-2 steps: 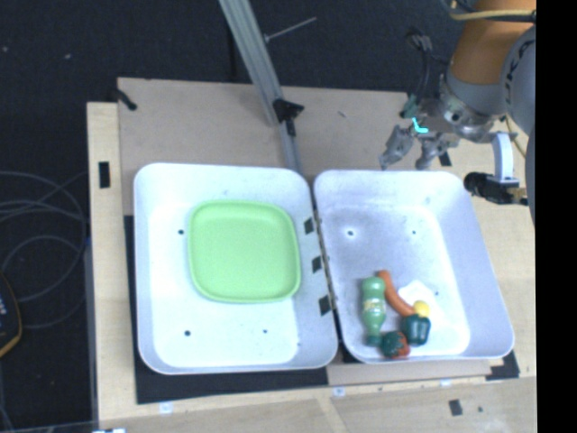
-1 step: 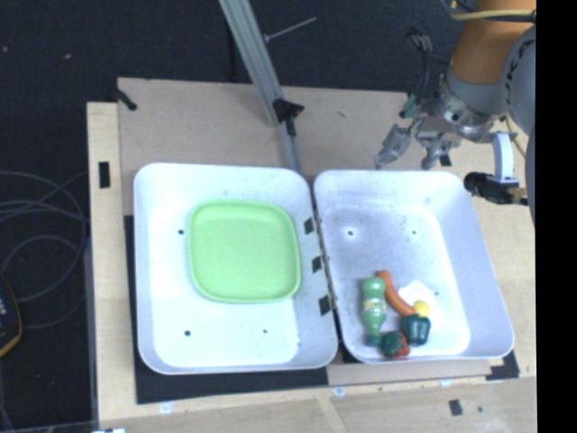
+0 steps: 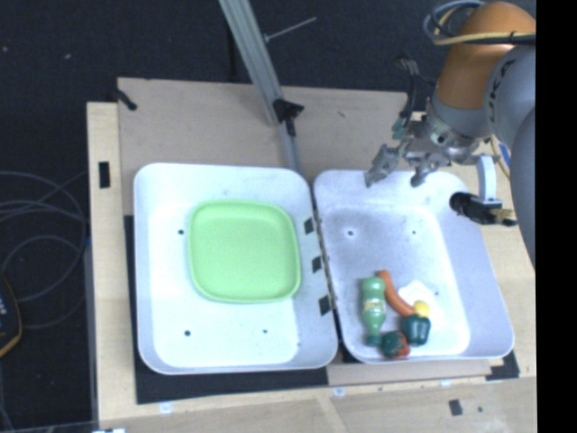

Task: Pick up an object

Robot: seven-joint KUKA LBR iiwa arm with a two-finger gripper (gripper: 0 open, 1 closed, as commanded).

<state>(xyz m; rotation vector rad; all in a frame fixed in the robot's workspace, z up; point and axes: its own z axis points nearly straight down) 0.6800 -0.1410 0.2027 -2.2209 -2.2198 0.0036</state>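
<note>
Gripper point(image 3: 397, 173): fingers spread apart, holding nothing, over far edge of right bin point(image 3: 361, 215).
Objects: green bottle point(image 3: 372, 309), orange carrot-like piece point(image 3: 395, 292), yellow item point(image 3: 421, 308), dark teal item point(image 3: 416, 330) clustered near the right bin's front edge, well apart from gripper.
Left bin point(image 3: 162, 269): green plate point(image 3: 243, 250) lying flat.

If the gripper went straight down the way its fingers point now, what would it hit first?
Probably the right bin's bare floor near its far edge; the gripper, fingers apart, hangs well away from the toy cluster. Depth is uncertain.
</note>
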